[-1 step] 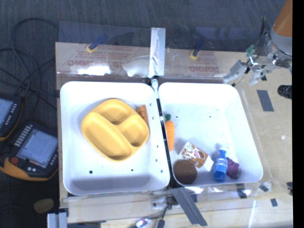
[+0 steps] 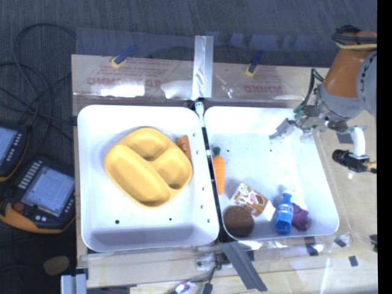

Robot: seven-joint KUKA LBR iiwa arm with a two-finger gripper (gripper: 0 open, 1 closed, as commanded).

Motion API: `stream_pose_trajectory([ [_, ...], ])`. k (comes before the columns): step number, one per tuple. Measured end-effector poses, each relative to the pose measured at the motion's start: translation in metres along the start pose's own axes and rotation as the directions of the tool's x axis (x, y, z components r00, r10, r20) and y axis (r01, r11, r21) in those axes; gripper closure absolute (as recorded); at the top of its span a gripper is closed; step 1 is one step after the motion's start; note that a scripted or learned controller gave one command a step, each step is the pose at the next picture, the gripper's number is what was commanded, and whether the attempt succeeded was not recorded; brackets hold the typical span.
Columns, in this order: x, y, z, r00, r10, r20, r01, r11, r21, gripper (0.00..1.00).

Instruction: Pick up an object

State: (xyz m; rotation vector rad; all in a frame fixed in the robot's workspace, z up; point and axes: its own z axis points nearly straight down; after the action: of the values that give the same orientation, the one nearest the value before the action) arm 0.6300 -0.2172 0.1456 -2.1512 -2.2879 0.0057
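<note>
The right bin (image 2: 306,176) holds an orange carrot (image 2: 218,170) along the divider. Near its front edge sit a small printed carton (image 2: 251,199), a brown ball (image 2: 238,221), a blue bottle (image 2: 283,213) and a purple lump (image 2: 299,216). A big yellow lobed object (image 2: 147,164) fills the middle of the left bin (image 2: 98,219), and a small orange piece (image 2: 183,143) is tucked at its right side. My gripper (image 2: 293,131) hangs over the right bin's far right corner, open, with nothing between its fingers. It is well away from the items at the front.
A metal divider strip (image 2: 202,72) runs back from between the bins. Clear plastic sheeting with blue clips (image 2: 122,57) lies behind them. A teach pendant (image 2: 37,192) and cables lie on the floor at the left. A black fitting (image 2: 352,158) juts out beside the bin's right edge.
</note>
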Motion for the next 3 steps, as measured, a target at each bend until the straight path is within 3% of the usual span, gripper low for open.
stream_pose_trajectory([
  [1, 0.003, -0.077, 0.021, 0.997, 0.076, -0.007, -0.076, 0.997, 0.001, 0.00],
  [2, 0.024, -0.126, 0.054, 0.990, 0.142, -0.005, -0.142, 0.990, -0.023, 0.00],
  [3, 0.030, -0.118, 0.056, 0.992, 0.122, 0.003, -0.122, 0.992, -0.014, 0.00],
])
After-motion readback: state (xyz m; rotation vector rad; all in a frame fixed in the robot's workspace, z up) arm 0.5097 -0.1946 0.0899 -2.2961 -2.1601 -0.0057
